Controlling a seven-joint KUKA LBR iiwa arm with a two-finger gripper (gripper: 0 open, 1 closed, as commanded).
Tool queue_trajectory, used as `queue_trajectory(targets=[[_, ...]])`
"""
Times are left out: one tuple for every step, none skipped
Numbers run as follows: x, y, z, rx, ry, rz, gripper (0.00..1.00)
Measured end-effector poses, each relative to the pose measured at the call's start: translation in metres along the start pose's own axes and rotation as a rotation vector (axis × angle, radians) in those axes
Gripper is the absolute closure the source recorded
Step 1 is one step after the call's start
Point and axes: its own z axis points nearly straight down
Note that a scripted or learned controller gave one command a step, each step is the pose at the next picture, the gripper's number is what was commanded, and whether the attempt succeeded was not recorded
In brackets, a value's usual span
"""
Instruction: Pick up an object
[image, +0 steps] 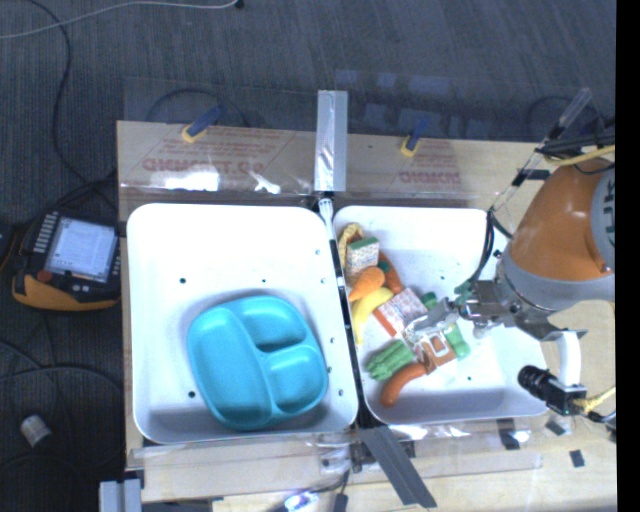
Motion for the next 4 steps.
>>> queue_trajectory(targets=[[-0.012,0.040,0.081,-0.022,-0.002,0.025,0.00],[-0.025,0.067,0.088,-0.018,0.007,0.060,0.00],[-0.023,0.071,0.075,-0.029,0.010,0.058,1.00],[0.025,0.089,-0.048,-0.001,-0.002,0.124,1.00]])
